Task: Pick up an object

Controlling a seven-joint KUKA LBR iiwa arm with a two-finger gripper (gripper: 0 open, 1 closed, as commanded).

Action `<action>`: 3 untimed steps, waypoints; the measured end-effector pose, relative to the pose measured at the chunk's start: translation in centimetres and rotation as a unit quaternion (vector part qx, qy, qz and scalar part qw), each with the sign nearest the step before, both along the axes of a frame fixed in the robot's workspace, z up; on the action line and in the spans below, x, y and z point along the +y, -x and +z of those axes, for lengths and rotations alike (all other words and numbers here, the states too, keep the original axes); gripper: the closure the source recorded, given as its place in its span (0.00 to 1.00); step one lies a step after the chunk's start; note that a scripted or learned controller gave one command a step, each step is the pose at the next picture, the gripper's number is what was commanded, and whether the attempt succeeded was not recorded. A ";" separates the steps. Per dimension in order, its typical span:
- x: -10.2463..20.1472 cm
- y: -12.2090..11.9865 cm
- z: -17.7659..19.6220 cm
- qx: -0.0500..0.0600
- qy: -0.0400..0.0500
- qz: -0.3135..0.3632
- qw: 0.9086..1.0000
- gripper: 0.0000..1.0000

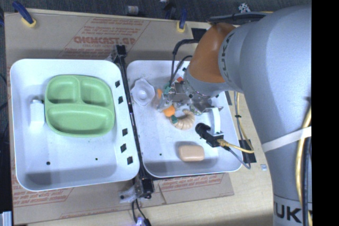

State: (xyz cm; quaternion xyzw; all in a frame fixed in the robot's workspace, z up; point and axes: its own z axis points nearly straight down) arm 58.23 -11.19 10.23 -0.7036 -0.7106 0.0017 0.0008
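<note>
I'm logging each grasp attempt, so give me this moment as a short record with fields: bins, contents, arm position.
left bin: green divided plate
right bin: tan oval block, clear cup, small orange piece, ridged beige object
arm: reaches in from the right, over the right bin
gripper: low among the small items at the bin's middle
grasp: cannot tell

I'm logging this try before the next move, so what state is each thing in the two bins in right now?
Green divided plate: lying flat in the left bin, right side up.
Tan oval block: lying free on the right bin floor, apart from the arm.
Clear cup: on the right bin floor, tipped.
Orange piece: beside the pincer, hold unclear.
Ridged shell-like piece: lying free.
</note>
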 end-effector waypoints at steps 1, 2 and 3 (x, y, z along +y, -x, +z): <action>6.0 9.3 9.0 -0.001 -0.001 0.000 1.000 1.00; 6.0 9.1 10.0 -0.001 0.000 0.001 1.000 1.00; 11.3 10.6 8.9 -0.001 -0.001 0.000 1.000 1.00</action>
